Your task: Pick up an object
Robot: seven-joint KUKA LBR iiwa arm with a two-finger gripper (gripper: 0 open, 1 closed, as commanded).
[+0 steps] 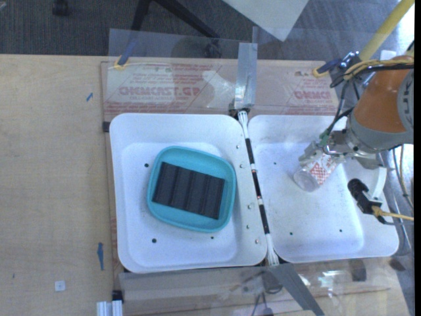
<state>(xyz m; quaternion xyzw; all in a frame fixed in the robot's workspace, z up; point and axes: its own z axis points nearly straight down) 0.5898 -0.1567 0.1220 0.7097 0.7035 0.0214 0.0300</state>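
A small clear cup with a red-and-white check pattern (312,175) is tilted in the right bin (316,242), its rim pointing down-left. My gripper (323,155) reaches in from the right under the orange wrist band and is shut on the cup's upper end. One grey finger (310,154) shows on the cup's left side. In the left bin (128,242) lies a teal tray (158,206) holding a dark ridged block (189,189).
A black cable end with a yellow tip (366,199) hangs over the right bin's right side. A hinged divider (256,189) runs between the bins. Clear plastic panels (171,87) stand behind them. The wooden bench (52,176) spreads left.
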